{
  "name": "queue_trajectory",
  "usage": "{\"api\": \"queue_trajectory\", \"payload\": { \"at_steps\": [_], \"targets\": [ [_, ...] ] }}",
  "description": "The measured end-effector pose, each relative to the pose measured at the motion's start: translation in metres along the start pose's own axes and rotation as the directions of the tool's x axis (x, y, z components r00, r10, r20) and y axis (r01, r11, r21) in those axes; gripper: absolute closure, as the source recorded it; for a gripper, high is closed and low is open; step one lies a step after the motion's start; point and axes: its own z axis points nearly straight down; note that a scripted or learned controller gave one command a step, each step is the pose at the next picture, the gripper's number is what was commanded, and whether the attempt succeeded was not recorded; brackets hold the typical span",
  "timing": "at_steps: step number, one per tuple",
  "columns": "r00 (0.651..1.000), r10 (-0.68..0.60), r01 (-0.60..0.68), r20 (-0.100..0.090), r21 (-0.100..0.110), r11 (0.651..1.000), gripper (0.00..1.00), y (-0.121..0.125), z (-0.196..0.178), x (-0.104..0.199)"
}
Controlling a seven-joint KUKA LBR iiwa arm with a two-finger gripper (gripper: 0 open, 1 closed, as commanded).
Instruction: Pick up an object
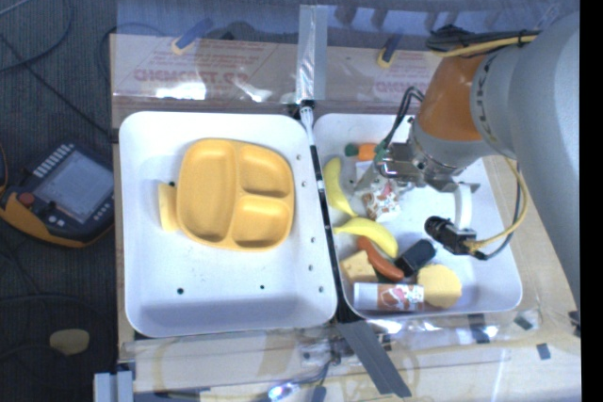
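No object lifted yet, as far as can be judged. Likely target: a small crumpled packet [382,200], white with red print, lying in the right bin [499,282] directly under the claw [388,172]. Hard to say whether touching the packet or just above it. Cannot tell whether wide or narrow: too small and too dark against the clutter.

Around the packet, more candidates, all resting on the bin floor: two bananas, one upright along the left wall [332,186], another curved below the packet [366,229]. Just beside that, a red sausage-like piece [382,261], a black block [415,253], a tan wedge [356,266], a yellow sponge [439,285] and a white tube with red print [394,297] near the front wall. A small orange and green bit [352,149] at the back.

Left bin [151,297]: a yellow divided tray [234,193], well apart from the arm [471,99].

Reach into the bin seemingly done; closing, gripping and lifting clear all left to do. Crowding near the packet a risk: a banana close enough to be nudged or caught along with it.
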Motion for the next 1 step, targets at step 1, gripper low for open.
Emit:
{"api": "queue_trajectory", "payload": {
  "at_steps": [1],
  "targets": [
    [0.996,-0.083,0.083,0.005,0.000,0.997,1.00,0.0188,-0.1637,0.0371]
  ]
}}
